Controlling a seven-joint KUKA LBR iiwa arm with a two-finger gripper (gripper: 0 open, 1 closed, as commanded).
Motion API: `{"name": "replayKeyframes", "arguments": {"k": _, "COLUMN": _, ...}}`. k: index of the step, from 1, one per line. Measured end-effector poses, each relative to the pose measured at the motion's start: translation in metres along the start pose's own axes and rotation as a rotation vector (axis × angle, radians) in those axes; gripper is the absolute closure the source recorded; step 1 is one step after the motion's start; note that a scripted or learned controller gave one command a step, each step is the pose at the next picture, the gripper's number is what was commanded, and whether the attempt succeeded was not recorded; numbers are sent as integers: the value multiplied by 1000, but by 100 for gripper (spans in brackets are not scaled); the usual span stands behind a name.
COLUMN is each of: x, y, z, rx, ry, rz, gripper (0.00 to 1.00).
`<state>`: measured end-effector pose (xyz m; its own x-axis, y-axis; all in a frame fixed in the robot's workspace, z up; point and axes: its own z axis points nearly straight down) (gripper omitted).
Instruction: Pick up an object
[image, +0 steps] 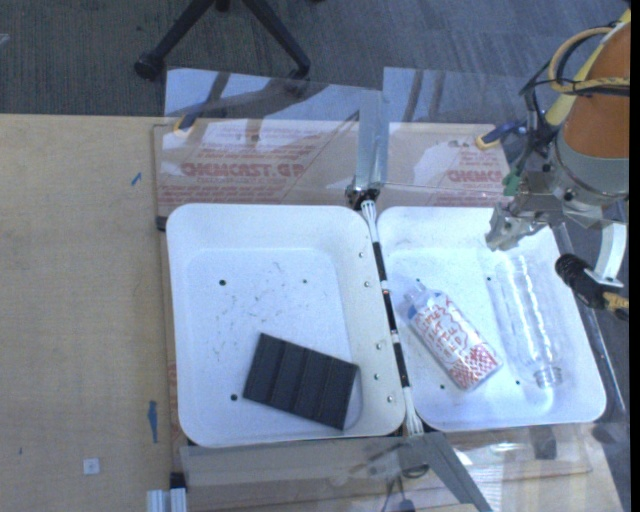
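Note:
A small bottle with a red and white patterned label lies tilted in the right bin, near its left side. A clear plastic bottle lies lengthwise along the right side of that bin. A dark ribbed rectangular block lies in the left bin, toward its front. My gripper hangs over the far right part of the right bin, just above the top end of the clear bottle. Nothing shows between its tips.
Clear plastic panels with red lettering stand behind both bins. A metal divider post rises between the bins at the back. Bare wooden bench lies to the left. Cables hang by the arm's wrist.

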<state>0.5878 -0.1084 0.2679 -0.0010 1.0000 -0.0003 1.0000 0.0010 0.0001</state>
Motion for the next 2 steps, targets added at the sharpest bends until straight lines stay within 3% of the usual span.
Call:
{"name": "replayKeyframes", "arguments": {"k": 1, "x": 0, "y": 0, "z": 0, "rx": 0, "ry": 0, "rz": 0, "gripper": 0}}
{"name": "replayKeyframes", "arguments": {"k": 2, "x": 10, "y": -40, "z": 126, "rx": -21, "ry": -1, "rz": 5, "gripper": 0}}
